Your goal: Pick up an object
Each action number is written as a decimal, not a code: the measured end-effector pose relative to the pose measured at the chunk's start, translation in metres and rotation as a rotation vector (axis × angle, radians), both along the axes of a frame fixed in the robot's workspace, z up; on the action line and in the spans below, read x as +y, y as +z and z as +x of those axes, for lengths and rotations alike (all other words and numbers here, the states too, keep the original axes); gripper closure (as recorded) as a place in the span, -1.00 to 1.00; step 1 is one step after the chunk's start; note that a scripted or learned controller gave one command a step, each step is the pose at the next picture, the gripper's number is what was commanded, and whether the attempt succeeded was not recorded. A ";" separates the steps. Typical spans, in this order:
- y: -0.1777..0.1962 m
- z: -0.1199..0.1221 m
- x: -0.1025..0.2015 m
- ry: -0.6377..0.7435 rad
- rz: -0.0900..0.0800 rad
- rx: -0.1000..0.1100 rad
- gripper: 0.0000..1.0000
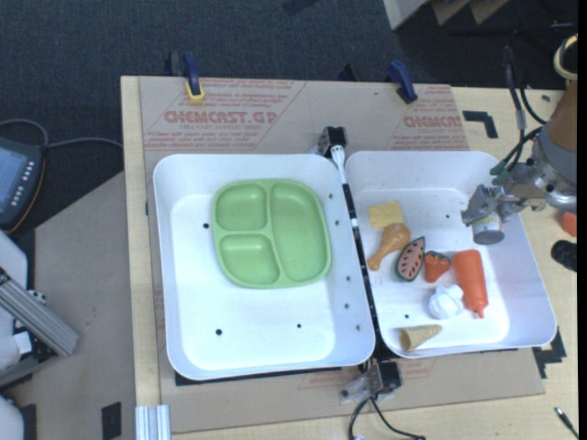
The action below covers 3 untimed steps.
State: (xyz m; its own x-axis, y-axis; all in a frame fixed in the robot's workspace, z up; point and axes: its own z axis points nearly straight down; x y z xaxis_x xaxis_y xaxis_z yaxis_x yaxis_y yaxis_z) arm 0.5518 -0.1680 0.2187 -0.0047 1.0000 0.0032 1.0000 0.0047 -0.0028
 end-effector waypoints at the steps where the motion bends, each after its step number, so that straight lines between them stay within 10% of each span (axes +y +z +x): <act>1: 0.000 -0.032 0.053 0.000 0.000 0.001 1.00; 3: 0.015 -0.041 0.095 -0.003 -0.004 -0.006 1.00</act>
